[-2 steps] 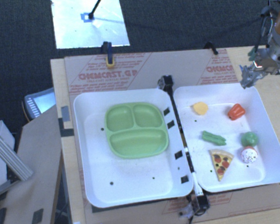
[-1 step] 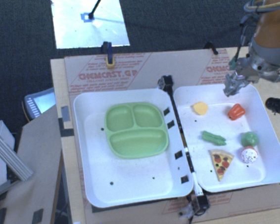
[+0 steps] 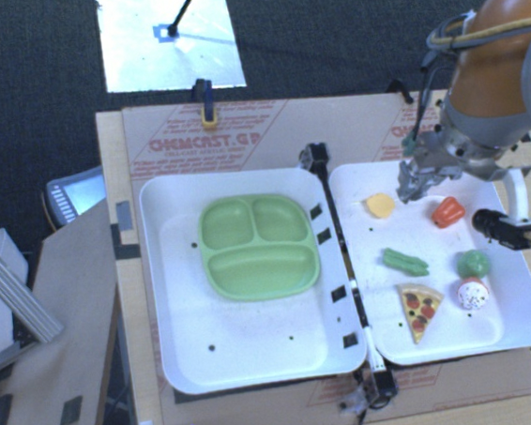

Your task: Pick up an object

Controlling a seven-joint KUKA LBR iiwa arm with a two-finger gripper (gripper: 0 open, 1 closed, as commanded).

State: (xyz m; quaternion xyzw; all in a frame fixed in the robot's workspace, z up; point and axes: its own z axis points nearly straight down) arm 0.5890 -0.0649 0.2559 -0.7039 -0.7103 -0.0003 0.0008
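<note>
Your gripper [image 3: 412,188] hangs just beside the yellow piece [image 3: 379,206], on its right. You cannot tell its grip state.

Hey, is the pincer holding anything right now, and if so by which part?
Nothing shows between its fingers. The pincer hangs over the right bin, between the yellow piece and the red pepper.

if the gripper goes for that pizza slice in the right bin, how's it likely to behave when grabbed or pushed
The pizza slice looks like a flat, rigid toy wedge, so it probably stays stiff rather than flopping. Lying flat on the right bin floor, it would likely slide, not roll, when pushed. Its low profile may give the gripper little to pinch from above.
</note>
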